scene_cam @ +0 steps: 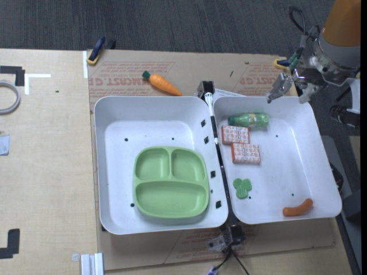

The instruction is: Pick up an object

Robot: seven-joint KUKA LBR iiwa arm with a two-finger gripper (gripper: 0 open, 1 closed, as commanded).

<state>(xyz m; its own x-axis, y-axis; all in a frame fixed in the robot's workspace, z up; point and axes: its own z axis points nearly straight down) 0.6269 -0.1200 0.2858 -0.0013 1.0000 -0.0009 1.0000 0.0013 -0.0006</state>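
The right bin holds a green bottle lying on its side, two brick-patterned boxes, a small green broccoli piece and an orange sausage near the front right corner. My gripper hangs over the bin's far right corner, above and right of the bottle. Its two fingers point down and stand apart, with nothing between them.
The left bin holds a green divided plate. A toy carrot lies on the cardboard behind the left bin. A blue-and-yellow clip sits at the cardboard's far left corner. A clamp joins the bins at the back.
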